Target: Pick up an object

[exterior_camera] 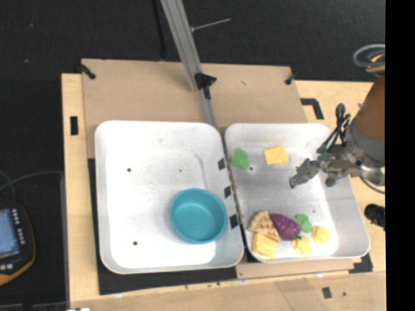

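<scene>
Going from the left, the blue bowl (pixel 198 215) lies in the left bin (pixel 130 148), the yellow block (pixel 275 155) and toy food (pixel 285 229) lie untouched in the right bin (pixel 343 225), and the hand (pixel 303 173) hovers open and empty, so nothing is picked yet.

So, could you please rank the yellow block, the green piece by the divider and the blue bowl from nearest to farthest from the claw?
From the claw:
1. Yellow block, right bin, up-left of it.
2. Green piece, right bin, beside the divider.
3. Blue bowl, left bin.
</scene>
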Robot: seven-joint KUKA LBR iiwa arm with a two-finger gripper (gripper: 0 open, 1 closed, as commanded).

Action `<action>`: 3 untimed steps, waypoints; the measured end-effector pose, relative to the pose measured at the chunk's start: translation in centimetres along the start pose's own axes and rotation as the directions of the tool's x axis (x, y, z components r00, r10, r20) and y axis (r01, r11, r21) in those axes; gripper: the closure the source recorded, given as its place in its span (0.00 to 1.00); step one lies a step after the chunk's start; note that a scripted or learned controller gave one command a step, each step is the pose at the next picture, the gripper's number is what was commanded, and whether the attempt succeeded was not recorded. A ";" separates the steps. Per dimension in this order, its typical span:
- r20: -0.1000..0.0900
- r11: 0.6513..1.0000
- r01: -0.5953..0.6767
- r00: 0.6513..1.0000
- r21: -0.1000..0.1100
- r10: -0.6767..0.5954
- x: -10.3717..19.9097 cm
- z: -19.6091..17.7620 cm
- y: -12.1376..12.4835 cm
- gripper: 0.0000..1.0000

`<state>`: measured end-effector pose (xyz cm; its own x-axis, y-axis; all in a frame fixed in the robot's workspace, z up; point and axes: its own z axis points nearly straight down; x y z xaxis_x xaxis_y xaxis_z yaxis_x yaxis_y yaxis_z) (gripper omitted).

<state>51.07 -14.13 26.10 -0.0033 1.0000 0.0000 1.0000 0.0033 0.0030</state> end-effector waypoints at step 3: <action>0.001 1.000 -0.005 1.000 0.002 0.005 -0.7 10.4 0.4 0.00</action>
<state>51.47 -14.80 15.72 0.0016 1.0000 -0.0007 1.0000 -0.0016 0.0014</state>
